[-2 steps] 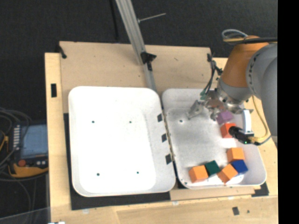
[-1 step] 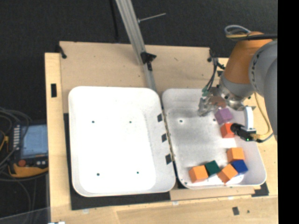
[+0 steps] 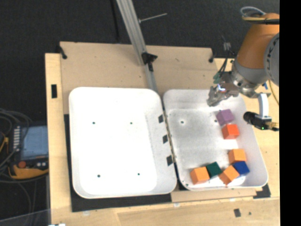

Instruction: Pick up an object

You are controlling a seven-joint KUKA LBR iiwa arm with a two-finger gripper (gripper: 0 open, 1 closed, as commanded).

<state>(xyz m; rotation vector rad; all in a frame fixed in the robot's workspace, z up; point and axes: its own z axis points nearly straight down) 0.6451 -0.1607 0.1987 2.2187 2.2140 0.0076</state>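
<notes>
Fingers sit small and blurred at the right bin's far edge; we cannot tell how far open they are. Just below them we see a purple block and an orange block. We read no writing anywhere.

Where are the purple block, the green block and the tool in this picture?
purple block (image 3: 225,116), camera view, middle of its top face.
green block (image 3: 214,168), camera view, middle of its top face.
tool (image 3: 216,97), camera view, at its tip above the right bin's far edge.
</notes>
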